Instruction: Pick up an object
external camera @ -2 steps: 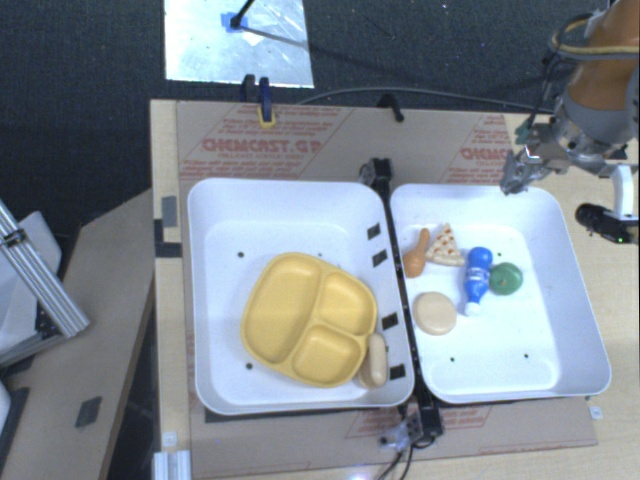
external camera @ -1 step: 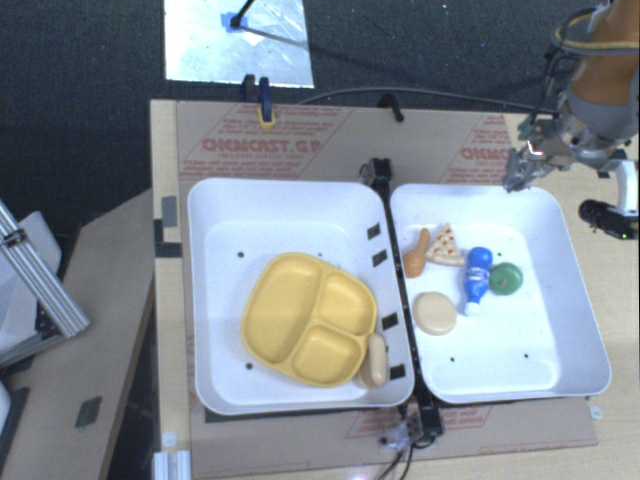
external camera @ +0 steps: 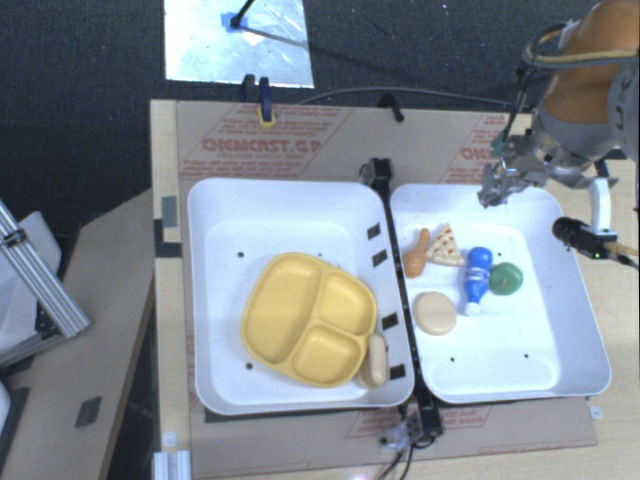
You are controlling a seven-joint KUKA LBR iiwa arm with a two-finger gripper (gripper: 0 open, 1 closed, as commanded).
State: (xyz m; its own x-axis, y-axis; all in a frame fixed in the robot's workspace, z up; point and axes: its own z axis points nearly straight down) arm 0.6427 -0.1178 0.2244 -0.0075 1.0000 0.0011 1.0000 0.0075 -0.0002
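A: What's lying under the bench?
B: Dark carpet, with a shiny sheet sitting on it.
A: And left?
B: A metal rail is slanting there.

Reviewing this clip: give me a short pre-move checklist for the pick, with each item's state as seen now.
1. Targets present in the right bin: ok; blue bottle, green ball, pizza slice, drumstick, round bun.
2. Gripper over the right bin: ok, at its far edge.
3. Gripper above a target: not ok; the toys lie nearer the camera.
4. Bottle free of neighbours: not ok, the ball sits against it.
5. Bun standing apart: ok.
6. Grip state: cannot tell.
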